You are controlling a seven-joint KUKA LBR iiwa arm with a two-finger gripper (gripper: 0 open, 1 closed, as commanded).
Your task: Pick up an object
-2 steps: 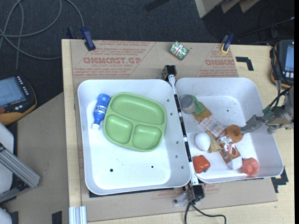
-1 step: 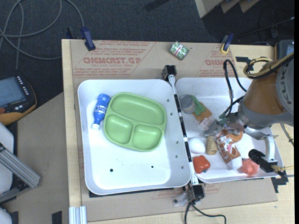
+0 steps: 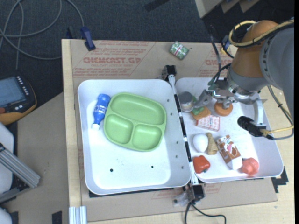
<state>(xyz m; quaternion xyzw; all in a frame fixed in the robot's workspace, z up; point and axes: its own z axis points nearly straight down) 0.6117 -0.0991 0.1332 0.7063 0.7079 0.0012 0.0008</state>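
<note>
In the right bin, at the 12 o'clock end, the gripper hangs just above an orange toy and a red-and-white packet; whether it is apart or together cannot be told. Lower straight onto one item, clear of neighbours. Count: two bins, one green tray, one blue bottle, one egg.
</note>
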